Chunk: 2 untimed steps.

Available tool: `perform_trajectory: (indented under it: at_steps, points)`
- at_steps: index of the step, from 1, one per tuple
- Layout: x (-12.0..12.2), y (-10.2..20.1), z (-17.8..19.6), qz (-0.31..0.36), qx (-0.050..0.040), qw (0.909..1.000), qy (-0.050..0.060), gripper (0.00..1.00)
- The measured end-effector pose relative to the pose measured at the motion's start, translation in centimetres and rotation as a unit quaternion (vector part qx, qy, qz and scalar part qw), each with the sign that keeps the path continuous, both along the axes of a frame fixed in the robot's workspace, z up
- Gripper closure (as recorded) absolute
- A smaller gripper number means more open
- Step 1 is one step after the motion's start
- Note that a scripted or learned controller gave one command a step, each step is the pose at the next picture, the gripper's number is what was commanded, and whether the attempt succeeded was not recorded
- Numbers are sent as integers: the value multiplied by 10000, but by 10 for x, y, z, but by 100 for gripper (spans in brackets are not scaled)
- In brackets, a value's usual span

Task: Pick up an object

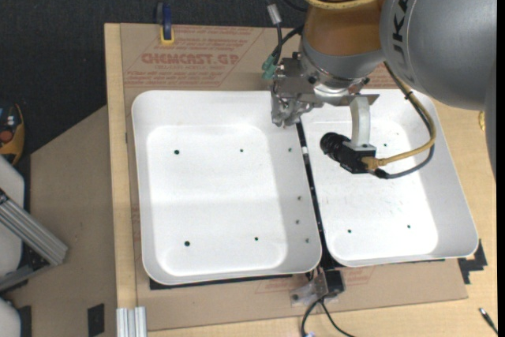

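- Camera view: the arm (pixel 410 4) reaches in from the right, and its gripper (pixel 286 113) hangs over the far end of the seam where the left bin (pixel 150 170) and the right bin (pixel 454 209) meet.
- Gripper state: you cannot tell from this slant how it is set, because the wrist body covers much of it. Nothing is seen held in it.
- Task object: no loose object can be made out on the floor of either bin. The dark marks on the white floors read as small fixed dots. The black cylindrical part (pixel 345 151) with a yellow cable (pixel 410 154) beside the gripper appears to be arm-mounted hardware, not a pick target.
- Step in hand: judge this as a search or approach stage; no grasp has been made.
- Next move: confirm a target exists before you descend. Check the far inner corners of both bins, which the wrist hides.
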<state>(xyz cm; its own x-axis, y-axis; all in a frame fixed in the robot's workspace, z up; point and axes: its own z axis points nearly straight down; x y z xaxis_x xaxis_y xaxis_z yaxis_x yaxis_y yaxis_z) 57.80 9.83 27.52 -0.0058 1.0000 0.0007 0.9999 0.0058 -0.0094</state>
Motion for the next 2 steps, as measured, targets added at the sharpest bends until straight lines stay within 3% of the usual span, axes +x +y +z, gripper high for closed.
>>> perform_trajectory:
  at_steps: [1, 2]
  points:
    - [40, 111, -49, 23, 16, 10000, -48, 100]
    - [40, 62, 17, -47, -2, 10000, -79, 100]
